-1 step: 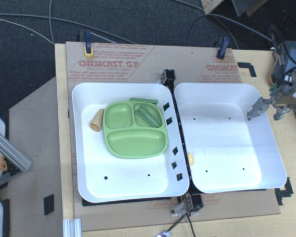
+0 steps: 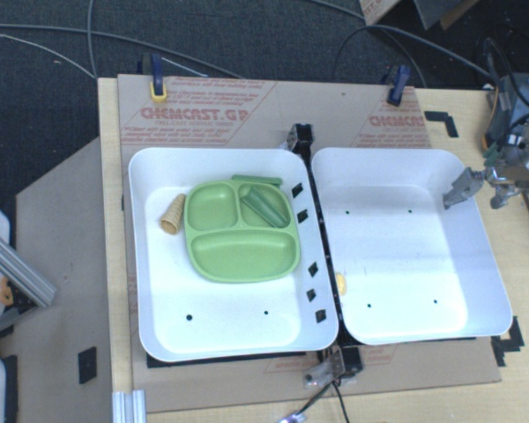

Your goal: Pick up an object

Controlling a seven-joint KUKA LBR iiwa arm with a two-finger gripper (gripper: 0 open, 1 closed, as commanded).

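Because the gripper sits at the far right of the frame, over the upper right rim of the right bin, every pickable thing lies well apart from it, across the divider in the left bin. Its fingers look spread, one grey finger reaching left over the bin wall, with nothing between them.

The likeliest target is the cone, lying on the bin floor in the middle left of the frame, just beside or touching the left edge of the green plate. Its long axis runs from upper right to lower left, with the narrow tip toward the top and the wide mouth toward the bottom of the frame. A dark green piece lies in the plate's upper right compartment, its long axis slanting from upper left to lower right. A small yellow bit sits at the divider between the bins.

What could go wrong, as I judge it:
- The cone tapers, so fingers closing along its length could squeeze it out toward the tip; closing across the axis seems safer.
- A finger coming down on the cone's right side may strike the plate rim and shove both.
- The plate is broad and shallow; a grab at its rim may slip or only tilt it.
- The long crossing passes over the raised bin walls at the centre, so a low path risks a snag.
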